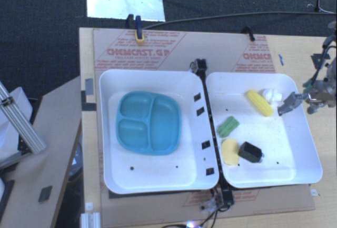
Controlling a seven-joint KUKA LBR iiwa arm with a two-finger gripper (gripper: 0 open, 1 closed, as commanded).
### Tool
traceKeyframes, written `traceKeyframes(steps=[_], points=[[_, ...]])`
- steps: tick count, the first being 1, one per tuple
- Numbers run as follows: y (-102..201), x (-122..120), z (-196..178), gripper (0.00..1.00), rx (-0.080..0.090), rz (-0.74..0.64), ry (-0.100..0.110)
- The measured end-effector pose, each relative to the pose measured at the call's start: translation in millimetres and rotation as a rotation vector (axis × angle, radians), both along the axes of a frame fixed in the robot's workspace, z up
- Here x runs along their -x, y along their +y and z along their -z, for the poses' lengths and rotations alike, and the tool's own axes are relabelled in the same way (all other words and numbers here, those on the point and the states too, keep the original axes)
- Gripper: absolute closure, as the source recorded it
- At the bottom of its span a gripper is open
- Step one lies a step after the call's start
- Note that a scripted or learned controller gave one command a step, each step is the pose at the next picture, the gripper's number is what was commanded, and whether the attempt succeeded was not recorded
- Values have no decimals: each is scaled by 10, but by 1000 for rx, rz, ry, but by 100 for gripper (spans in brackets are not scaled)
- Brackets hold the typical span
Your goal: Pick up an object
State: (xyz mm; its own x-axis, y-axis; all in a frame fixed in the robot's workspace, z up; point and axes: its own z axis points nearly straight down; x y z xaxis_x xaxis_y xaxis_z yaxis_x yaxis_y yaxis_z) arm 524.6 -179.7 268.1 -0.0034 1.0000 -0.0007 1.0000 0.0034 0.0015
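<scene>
while the gripper (288,104) sits at the right bin's (303,166) right edge, finger state cannot be told. nearest object is the yellow corn (260,102), just to its left in view, long axis running diagonally from upper-left to lower-right; a white object (272,95) touches it.

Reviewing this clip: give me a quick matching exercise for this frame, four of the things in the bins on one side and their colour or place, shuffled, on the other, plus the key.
Things:
1. divided plate
2. corn cob
3. black block
4. green piece

Descriptions:
A. yellow, in the right bin's far part, beside a small white object
B. in the right bin, close to the divider between the bins
C. blue, alone in the left bin
D. dark, in the right bin's near part, next to a pale yellow piece

Pairs: 1-C, 2-A, 3-D, 4-B
</scene>
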Motion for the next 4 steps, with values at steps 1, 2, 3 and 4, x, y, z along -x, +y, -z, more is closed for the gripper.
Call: traceKeyframes(steps=[1,2,3,4], points=[[-17,-51,605,0,-1,2,2],[-14,-90,1027,0,-1,2,2],[77,-63,1607,0,-2,2,4],[65,-80,1468,100,1,2,-2]])
